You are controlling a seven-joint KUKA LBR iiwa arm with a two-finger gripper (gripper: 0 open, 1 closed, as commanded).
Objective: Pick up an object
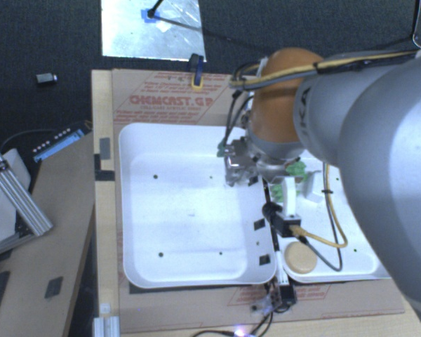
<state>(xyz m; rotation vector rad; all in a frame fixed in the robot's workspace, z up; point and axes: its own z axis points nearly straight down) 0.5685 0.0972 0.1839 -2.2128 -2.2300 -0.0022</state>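
White bins (189,216) looked smooth, semi-gloss plastic on matt printed cardboard (168,100); tan disc (301,258) matt; arm (379,139) satin grey w/ glossy orange band (284,90) (foil-like sheet (151,20) shone behind).

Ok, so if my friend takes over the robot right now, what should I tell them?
Gripper: low over the strip where the two bins meet. Whether it is open or shut is hidden from this camera.
Things: a tan round disc lies in the near corner of the right bin. A green thing lies further back in that bin, partly hidden by the arm.
Done: nothing can be seen lifted.
Left: grab one thing, probably the disc since it lies in the open, and lift it clear.
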